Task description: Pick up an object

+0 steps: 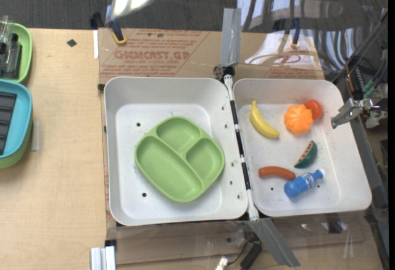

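The right bin (pixel 345 201) holds several toy items: a yellow banana (pixel 263 121), an orange (pixel 298 119) with a red tomato (pixel 314 108) touching it behind, a watermelon slice (pixel 306 155), a red sausage (pixel 276 172) and a blue bottle (pixel 303 183) lying on its side. A grey metal part of the arm (pixel 347 113) juts in at the bin's right rim, clear of all the items.
The left bin (pixel 117 139) carries a green divided plate (pixel 179 158). Stacked green and blue trays (pixel 12 102) sit at the bench's far left. Cardboard (pixel 160 53) lies behind the bins. Cables and fittings (pixel 370 87) crowd the right edge.
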Motion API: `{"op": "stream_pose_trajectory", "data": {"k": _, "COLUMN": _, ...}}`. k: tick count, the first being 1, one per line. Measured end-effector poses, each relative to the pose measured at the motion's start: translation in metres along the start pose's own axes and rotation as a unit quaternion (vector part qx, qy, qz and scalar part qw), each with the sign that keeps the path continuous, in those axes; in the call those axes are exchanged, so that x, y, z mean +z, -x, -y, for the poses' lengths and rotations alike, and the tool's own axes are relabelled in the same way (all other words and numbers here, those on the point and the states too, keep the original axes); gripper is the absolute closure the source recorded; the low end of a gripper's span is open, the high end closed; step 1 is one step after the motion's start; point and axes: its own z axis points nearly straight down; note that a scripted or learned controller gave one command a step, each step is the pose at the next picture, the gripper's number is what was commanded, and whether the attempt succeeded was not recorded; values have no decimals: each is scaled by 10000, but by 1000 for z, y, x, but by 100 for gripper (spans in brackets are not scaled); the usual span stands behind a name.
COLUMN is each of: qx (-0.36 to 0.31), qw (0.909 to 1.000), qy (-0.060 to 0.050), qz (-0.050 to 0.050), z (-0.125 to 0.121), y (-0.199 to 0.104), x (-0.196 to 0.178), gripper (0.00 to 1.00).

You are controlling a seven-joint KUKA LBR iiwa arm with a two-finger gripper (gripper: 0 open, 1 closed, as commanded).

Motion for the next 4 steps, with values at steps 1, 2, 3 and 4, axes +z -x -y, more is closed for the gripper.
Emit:
{"op": "stream_pose_trajectory", "data": {"k": 1, "qx": -14, "qw": 10000, "qy": 4, "qz": -1, "z": -28, "y": 9, "x": 110, "gripper": 0}}
{"op": "stream_pose_trajectory", "data": {"k": 2, "qx": -206, "qw": 9998, "qy": 8, "qz": -3, "z": -27, "y": -6, "x": 195, "gripper": 0}}
{"op": "stream_pose_trajectory", "data": {"k": 3, "qx": -179, "qw": 9998, "qy": 8, "qz": -3, "z": -27, "y": -5, "x": 186, "gripper": 100}}
{"op": "stream_pose_trajectory", "data": {"k": 4, "qx": 107, "qw": 9999, "qy": 6, "qz": 4, "z": -48, "y": -70, "x": 84, "gripper": 100}}
